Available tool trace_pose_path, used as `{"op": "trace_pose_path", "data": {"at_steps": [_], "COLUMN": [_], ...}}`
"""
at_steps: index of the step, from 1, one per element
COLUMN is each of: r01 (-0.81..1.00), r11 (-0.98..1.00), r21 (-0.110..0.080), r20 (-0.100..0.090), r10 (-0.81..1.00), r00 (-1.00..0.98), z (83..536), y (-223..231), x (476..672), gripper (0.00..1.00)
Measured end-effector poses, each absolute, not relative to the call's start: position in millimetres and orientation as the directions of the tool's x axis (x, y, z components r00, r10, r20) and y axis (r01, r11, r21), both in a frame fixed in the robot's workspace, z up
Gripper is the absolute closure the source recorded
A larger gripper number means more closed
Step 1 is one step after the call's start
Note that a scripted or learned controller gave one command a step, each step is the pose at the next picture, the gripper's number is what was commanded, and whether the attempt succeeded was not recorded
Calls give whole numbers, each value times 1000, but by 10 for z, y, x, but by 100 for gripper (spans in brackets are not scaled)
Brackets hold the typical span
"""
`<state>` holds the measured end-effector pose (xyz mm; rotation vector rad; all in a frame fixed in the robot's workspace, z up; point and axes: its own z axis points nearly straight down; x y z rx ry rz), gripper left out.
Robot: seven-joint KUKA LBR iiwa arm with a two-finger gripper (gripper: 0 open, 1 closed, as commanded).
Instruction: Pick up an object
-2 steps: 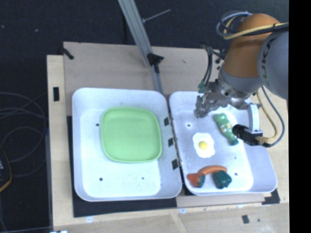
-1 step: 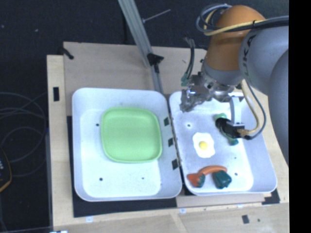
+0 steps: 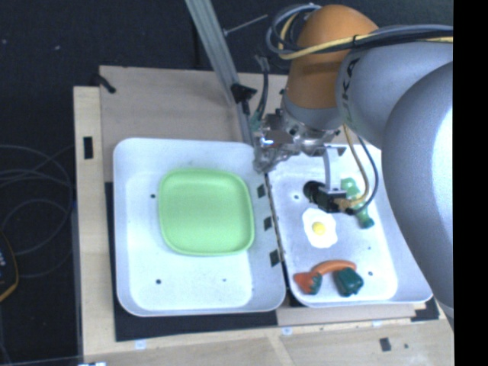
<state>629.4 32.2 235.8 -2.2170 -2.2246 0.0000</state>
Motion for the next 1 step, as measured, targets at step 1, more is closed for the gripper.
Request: {"op": "trace_pose_path", "data": {"at_steps": [1], "r01": [1000], "r11": [4], "r21": [1], "r20": [1], "r10": [1000], "r00": [-4], "z": [2490], "y": [866], "x": [6317], "gripper": [100]}}
